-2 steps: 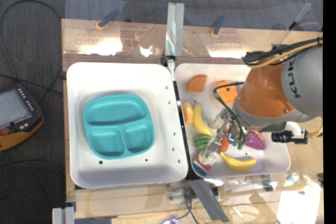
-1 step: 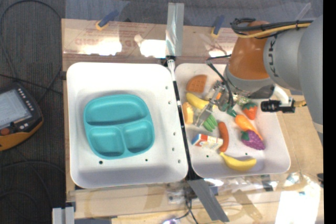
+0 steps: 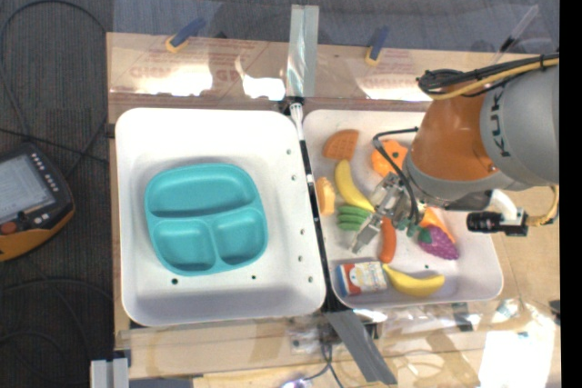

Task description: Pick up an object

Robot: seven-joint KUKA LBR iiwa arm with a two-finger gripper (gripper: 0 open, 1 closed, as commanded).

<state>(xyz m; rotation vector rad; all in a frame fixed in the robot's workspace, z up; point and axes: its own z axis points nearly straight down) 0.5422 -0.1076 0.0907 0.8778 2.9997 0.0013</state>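
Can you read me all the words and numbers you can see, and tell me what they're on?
"KU": big dark letters on the robot arm; the rest is cut off.
Small carton in the right bin: it has a label, too blurred to read.
Handheld screen at the left: too small to read.

We can read only a little here. On the grey arm [image 3: 532, 127] at the right, big dark letters start with "KU" and run off the edge, so we cannot see the rest of the word. In the right bin [image 3: 491, 282], near its front, lies a small red and white carton [image 3: 361, 278] with a label on it, but the print is too small for us to read. On the floor at the far left sits a hand-held controller [image 3: 27, 200] with a lit screen, and the words on that screen are too tiny and blurry for us to make out.
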